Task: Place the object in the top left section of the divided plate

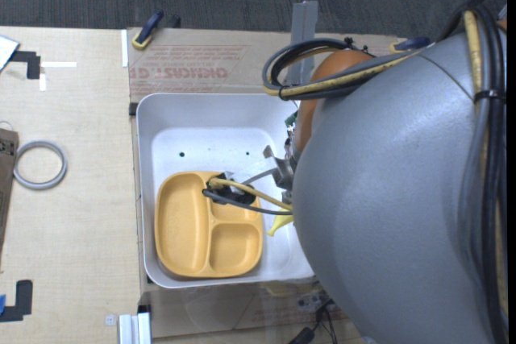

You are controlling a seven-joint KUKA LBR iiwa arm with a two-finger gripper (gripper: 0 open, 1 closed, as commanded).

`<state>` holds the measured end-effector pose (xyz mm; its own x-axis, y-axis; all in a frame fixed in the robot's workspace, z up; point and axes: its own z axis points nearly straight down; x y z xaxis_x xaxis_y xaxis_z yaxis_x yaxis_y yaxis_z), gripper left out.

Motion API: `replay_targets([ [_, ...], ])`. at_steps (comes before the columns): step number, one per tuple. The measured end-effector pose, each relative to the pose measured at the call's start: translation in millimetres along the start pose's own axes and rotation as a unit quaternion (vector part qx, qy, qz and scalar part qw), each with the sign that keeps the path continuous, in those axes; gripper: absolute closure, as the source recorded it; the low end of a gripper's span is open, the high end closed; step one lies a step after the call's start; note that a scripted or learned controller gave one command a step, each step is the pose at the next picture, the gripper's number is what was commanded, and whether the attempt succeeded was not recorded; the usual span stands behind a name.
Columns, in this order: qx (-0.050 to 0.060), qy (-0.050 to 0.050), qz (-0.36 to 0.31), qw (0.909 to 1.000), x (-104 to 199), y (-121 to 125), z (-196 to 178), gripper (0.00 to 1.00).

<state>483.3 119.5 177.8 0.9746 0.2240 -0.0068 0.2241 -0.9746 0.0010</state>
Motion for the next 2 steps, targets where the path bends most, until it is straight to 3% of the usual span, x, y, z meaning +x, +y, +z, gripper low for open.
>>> replay_targets([
  [1,0.0,0.002,0.015,0.9999,54,16,-54,1.0],
  [2,0.0,0.002,0.015,0.9999,153,-7,-35,1.0],
])
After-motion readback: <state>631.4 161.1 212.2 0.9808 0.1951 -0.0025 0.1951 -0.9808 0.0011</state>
